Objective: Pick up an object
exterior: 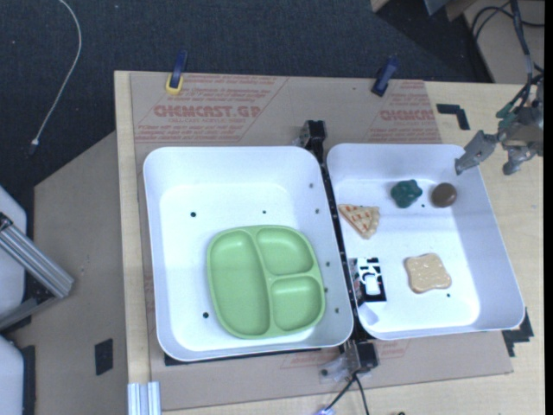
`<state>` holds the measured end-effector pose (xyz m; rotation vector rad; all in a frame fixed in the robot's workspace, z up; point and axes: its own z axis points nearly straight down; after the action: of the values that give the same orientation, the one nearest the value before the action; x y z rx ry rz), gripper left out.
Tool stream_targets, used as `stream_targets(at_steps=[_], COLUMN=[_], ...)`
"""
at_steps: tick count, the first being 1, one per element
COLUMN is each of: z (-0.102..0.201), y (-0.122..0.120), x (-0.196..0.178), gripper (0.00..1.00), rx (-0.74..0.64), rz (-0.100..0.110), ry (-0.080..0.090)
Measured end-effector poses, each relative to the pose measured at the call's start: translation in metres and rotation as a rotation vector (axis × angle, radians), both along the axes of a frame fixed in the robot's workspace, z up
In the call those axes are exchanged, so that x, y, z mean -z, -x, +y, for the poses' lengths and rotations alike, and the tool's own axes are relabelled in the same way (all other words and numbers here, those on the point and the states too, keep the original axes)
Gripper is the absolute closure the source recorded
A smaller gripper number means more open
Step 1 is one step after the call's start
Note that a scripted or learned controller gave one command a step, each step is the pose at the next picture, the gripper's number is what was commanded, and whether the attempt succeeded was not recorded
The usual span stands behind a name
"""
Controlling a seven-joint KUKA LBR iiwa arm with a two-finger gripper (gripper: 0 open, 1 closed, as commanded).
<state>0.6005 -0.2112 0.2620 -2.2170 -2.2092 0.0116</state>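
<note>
The right bin (492, 232) holds several small items. A dark green lumpy piece (405, 193) lies next to a brown round piece (443, 194) near the bin's back. A tan waffle-like wedge (359, 220) lies by the left wall, and a beige toast slice (428, 272) lies toward the front. My gripper (494, 159) hangs over the bin's back right corner, open, with nothing between its fingers. It is to the right of and behind the brown piece.
The left bin (173, 197) holds a light green divided plate (263, 280). A black and white tag (370, 279) sits on the divider between the bins. Blue clamps (384, 75) and a yellow-blue clamp (176, 73) grip the bench's back edge.
</note>
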Motion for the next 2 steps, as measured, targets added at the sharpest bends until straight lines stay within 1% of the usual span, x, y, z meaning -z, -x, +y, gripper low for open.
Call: stream_targets(at_steps=[1,2], z=[0.001,0.010], y=[-0.002,0.003], x=[-0.008,0.046], gripper=[0.00,0.00], rx=[-0.004,-0.003], rz=[-0.013,-0.007], ry=[0.003,0.001])
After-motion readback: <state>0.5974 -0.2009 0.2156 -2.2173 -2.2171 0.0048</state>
